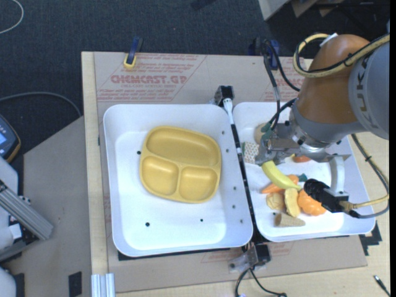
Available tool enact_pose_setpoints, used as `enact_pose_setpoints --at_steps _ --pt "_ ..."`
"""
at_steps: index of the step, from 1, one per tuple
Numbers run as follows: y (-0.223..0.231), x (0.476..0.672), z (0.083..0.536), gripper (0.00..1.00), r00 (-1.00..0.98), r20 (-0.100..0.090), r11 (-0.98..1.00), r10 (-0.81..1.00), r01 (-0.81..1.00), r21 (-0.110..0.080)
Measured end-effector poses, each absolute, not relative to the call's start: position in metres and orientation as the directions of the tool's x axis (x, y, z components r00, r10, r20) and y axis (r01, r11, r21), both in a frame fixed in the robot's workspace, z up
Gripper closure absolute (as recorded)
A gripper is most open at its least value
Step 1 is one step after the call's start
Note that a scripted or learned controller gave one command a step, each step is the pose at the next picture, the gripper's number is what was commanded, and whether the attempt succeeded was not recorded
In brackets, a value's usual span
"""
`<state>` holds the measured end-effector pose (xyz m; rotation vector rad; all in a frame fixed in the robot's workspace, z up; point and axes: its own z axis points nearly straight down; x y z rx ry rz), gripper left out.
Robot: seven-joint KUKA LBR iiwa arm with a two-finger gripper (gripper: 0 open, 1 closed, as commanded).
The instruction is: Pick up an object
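Note:
My gripper hangs low over the left part of the right bin, under the grey wrist with the orange band. A yellow banana lies just below it, with its upper end right at the gripper; whether it is gripped is hidden. Close by lie an orange fruit, a yellowish slice, an orange piece and a tan wedge. A beige checked piece sits to the left of the gripper.
The left bin holds a yellow divided plate. A small orange bit lies behind the banana. The bins' shared rims run just left of the gripper. Cables cross the bench at the back right.

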<state>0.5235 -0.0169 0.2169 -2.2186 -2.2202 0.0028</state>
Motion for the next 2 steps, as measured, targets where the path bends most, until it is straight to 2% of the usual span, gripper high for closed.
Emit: enact_pose_setpoints --at_steps 1,2 --pt "-0.014 0.526 0.232 1.00 -0.001 0.000 0.001 1.000 1.000 0.001" --pt "-0.030 0.529 0.224 1.00 0.001 0.000 -0.001 1.000 1.000 -0.002"
